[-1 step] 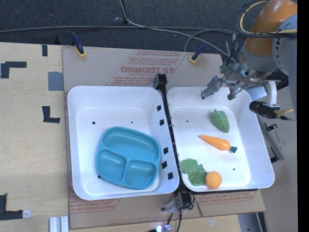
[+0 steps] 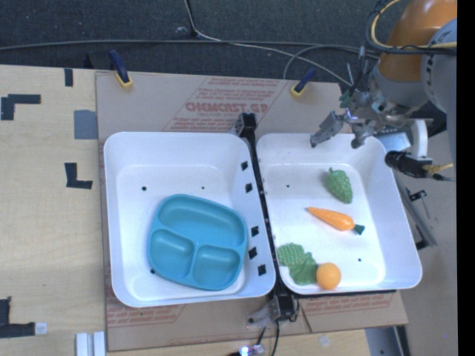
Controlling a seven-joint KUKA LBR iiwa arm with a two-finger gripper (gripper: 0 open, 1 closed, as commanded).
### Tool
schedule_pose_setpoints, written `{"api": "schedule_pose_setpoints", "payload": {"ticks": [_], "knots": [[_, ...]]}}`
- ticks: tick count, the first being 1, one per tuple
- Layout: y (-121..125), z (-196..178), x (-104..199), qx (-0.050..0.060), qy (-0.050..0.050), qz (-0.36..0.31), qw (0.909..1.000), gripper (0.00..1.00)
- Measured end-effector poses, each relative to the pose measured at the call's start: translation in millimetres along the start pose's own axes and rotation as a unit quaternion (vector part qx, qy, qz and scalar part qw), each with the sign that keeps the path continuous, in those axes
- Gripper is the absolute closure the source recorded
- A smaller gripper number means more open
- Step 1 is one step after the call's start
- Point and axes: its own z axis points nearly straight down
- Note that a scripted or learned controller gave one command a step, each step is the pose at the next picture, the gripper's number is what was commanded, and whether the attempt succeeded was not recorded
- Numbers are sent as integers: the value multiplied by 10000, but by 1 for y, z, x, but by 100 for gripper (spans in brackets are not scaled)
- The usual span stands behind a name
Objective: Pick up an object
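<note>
Four toy foods lie in the right bin [image 2: 401, 221]: a green grape bunch [image 2: 340, 185] near its far edge, a carrot [image 2: 333, 219] mid-bin, a lettuce leaf [image 2: 295, 262] and an orange [image 2: 328, 275] touching at the near left corner. Above the far edge hangs the gripper [image 2: 344, 131], fingers spread and empty. Best to descend straight onto the grapes, nearest, straddling them before closing. A blue divided plate [image 2: 197, 241] fills the left bin [image 2: 119, 162].

Brown cardboard sheet [image 2: 215, 102] under bins, blue clamps [image 2: 119, 69] at far edge; black cable [image 2: 194, 22] across dark backdrop.
</note>
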Motion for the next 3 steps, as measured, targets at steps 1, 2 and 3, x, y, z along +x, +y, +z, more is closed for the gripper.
{"api": "schedule_pose_setpoints", "payload": {"ticks": [1, 2, 3], "knots": [[0, 43, 0, 13, -6, 1, 10000, 0], [0, 102, 9, 19, -4, -5, 10000, 0], [0, 141, 10, -1, -13, -6, 10000, 0]]}}
